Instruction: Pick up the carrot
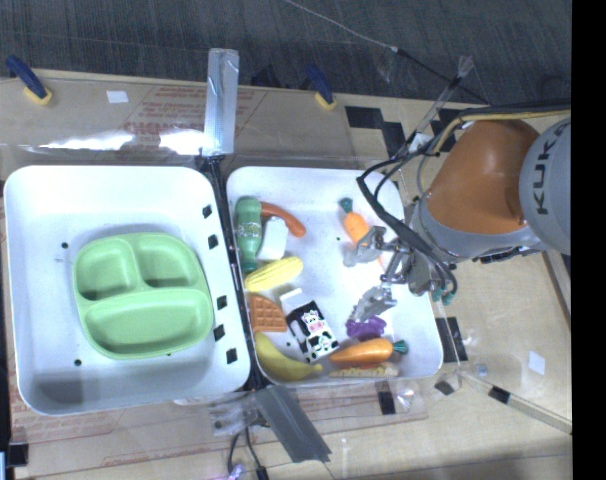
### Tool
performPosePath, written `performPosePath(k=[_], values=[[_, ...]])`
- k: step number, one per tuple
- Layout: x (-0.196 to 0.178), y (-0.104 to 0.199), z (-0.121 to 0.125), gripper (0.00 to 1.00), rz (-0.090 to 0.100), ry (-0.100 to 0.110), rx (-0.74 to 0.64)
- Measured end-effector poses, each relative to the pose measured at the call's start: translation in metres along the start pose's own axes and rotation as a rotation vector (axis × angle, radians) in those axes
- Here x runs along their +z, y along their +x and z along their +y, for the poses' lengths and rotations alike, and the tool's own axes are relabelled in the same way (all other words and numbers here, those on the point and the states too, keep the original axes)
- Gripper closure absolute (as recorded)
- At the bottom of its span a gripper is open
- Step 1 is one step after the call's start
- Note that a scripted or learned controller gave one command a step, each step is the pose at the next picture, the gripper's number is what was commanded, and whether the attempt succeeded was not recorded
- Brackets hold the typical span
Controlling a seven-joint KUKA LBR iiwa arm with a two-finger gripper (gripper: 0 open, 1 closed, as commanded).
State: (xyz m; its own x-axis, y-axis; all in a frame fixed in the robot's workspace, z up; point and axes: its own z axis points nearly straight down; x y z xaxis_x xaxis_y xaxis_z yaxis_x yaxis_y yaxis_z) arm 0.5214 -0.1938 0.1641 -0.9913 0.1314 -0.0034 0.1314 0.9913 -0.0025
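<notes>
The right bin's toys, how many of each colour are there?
Orange: 3, carrot, carrot, sausage
Yellow: 2, corn, banana
Green: 1, bottle
Purple: 1, grapes
Brown: 1, waffle
Black and white: 1, carton
White: 1, block
Total: 10

A pale wooden bench (543,368) spreads out under and to the right of the gripper, its top marked with black tape squares. Far to the gripper's left and above, blue clamps (28,80) grip the bench's back edge. Beyond that edge lies dark ribbed carpet floor (133,18), crossed by a thin cable. The light is even and soft.
</notes>
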Motion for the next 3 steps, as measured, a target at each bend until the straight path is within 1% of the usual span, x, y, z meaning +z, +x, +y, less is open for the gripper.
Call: performPosePath(k=[1, 2, 3], values=[[0.033, -0.051, -0.01, 0.0, 0.003, -0.002, 0.237], [0.071, -0.076, -0.007, 0.0, 0.0, -0.001, 0.381], [0.059, -0.077, -0.005, 1.0, -0.005, -0.001, 0.374]])
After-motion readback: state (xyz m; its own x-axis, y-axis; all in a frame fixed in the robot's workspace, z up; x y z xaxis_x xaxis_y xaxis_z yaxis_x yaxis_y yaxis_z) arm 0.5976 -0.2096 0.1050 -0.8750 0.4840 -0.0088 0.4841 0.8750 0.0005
